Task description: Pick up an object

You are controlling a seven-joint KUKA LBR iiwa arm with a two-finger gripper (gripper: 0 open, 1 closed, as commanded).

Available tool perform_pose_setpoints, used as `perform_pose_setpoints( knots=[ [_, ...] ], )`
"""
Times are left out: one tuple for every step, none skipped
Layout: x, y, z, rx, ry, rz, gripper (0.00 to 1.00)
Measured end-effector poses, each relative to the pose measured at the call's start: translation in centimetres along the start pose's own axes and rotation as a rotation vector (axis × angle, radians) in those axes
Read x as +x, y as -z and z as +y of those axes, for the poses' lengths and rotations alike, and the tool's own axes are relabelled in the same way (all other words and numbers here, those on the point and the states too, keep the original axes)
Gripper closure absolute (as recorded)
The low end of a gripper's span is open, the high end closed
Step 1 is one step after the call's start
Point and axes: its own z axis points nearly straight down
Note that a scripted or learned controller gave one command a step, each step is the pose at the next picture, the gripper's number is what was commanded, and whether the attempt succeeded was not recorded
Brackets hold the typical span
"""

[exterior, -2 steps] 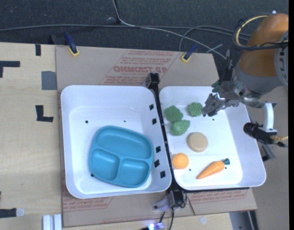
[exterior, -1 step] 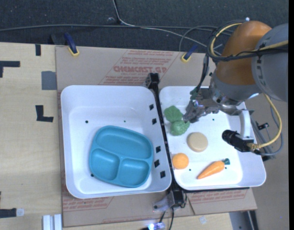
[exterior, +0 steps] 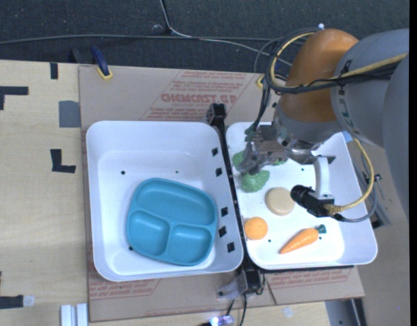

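Green leafy toy (exterior: 255, 179) lies in the right bin (exterior: 358, 250), near its left wall, above the orange ball (exterior: 255, 228) and left of the beige disc (exterior: 280, 201). Gripper (exterior: 252, 160) sits directly over the toy's upper edge, touching or nearly so. Jaws' state: cannot tell. Arm reaches in from the right, wrist angled down-left. Carrot (exterior: 301, 239) lies below-right of the toy, blue tray (exterior: 171, 221) in the left bin (exterior: 106, 182).

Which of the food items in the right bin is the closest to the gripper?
The green leafy item. It lies directly under the gripper, at the bin's left wall. The beige round piece, orange ball and carrot lie farther toward the front.
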Motion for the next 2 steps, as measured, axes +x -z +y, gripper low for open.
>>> perform_pose_setpoints(
  knots=[
    [5.1, 0.5, -1.5, 0.001, 0.002, 0.001, 1.00],
    [9.7, 0.4, -2.3, 0.000, 0.000, 0.000, 1.00]
  ],
)
